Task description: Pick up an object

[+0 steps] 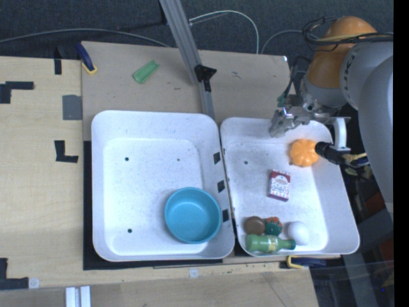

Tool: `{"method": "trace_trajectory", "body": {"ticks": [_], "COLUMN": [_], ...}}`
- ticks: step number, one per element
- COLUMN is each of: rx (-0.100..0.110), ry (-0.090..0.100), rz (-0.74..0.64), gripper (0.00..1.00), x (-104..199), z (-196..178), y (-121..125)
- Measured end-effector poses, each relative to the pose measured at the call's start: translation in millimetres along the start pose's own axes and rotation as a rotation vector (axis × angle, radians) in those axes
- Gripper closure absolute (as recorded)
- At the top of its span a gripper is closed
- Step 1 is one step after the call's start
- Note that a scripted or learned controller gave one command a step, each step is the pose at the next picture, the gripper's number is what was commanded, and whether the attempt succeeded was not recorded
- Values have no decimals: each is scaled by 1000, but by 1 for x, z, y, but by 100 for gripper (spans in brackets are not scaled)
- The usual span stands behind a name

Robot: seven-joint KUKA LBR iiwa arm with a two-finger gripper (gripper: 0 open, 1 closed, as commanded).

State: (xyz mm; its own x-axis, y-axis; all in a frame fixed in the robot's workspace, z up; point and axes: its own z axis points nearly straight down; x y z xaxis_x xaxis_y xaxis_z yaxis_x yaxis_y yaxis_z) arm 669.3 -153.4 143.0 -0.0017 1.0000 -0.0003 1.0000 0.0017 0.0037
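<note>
left bin [115, 133] holds a blue bowl [192, 214]. right bin [255, 136] holds an orange ball [303, 152], red card [279, 185], green bottle [268, 243], white egg [298, 232]. hand [281, 125] over the right bin's far edge, can't tell how open, nothing visibly held.

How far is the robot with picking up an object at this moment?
Nothing looks picked yet. The end effector is at the far edge of the right bin, beside the orange object, with nothing seen between its fingers. The red packet, green bottle and white ball lie untouched. Grasping and lifting remain.
</note>
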Motion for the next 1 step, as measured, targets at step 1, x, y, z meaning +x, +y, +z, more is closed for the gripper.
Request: {"method": "trace_trajectory", "body": {"ticks": [1], "rx": [1], "ry": [-1], "rz": [0], "gripper": [100], "x": [1], "z": [-62], "y": [2]}}
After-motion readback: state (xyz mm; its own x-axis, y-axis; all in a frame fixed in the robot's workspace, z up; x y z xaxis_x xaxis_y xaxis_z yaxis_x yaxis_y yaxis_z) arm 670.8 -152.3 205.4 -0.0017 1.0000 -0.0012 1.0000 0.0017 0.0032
